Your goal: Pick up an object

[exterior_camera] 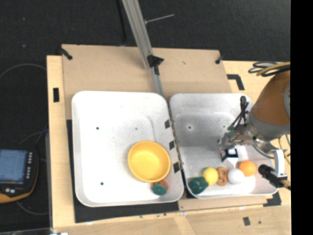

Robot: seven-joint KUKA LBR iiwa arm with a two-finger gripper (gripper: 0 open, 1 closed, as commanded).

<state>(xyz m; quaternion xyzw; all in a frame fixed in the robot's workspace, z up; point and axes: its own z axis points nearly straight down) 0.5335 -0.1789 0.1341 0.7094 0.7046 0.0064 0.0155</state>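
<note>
Holding two white bins (98, 111): one yellow bowl (149, 160), one yellow ball (211, 176).

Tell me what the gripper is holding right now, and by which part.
Cannot be told. The gripper sits low in the right bin, just above the row of small items near the white ball, and nothing shows between its fingers.
</note>
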